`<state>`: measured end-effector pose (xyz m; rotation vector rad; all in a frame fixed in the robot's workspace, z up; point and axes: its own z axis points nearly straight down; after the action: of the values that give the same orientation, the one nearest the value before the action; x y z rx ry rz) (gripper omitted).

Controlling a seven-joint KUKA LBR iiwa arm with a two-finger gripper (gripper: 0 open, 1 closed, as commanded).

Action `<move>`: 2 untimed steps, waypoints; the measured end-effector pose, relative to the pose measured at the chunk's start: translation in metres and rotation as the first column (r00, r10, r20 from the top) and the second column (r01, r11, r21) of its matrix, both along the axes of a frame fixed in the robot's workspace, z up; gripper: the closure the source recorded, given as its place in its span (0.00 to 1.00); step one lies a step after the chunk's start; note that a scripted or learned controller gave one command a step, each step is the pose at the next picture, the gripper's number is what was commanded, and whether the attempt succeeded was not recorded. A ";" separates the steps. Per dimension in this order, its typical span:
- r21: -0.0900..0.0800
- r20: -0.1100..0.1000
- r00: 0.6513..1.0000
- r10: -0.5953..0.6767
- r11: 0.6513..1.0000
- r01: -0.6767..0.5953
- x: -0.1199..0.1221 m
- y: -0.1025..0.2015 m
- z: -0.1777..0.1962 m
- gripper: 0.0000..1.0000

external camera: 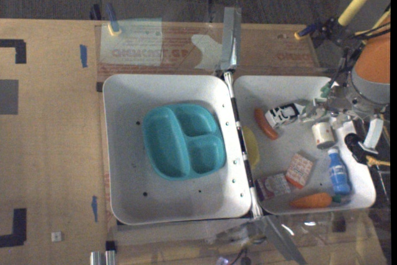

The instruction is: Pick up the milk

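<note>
Left bin [124, 195]: sitting with wide bare floor around a teal divided tray [184, 139] lying near its middle.
Right bin [248, 93]: lying crowded; open floor showing mostly along its far-left corner.
Milk [285, 113]: small black-and-white carton lying on its side in the upper middle of the right bin, just right of a sausage [266, 123].
Claw [327, 110]: hanging over the right bin's upper right, just beside the milk's right end; how far its fingers are standing apart cannot be told, and contact is unclear.
Arm [372, 71]: reaching in from the right, grey with orange band.
Other contents: small can [322, 134], blue bottle [339, 172], red box [299, 169], carrot [311, 200], all lying nearer the front.
</note>
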<state>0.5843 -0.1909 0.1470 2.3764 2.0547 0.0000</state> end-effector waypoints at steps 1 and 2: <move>-0.002 0.006 0.995 0.104 0.995 -0.104 0.035 0.060 -0.046 0.00; -0.001 0.004 0.995 0.102 0.995 -0.102 0.034 0.059 -0.039 1.00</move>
<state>0.6181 -0.1316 0.1083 2.2666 2.1710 0.0037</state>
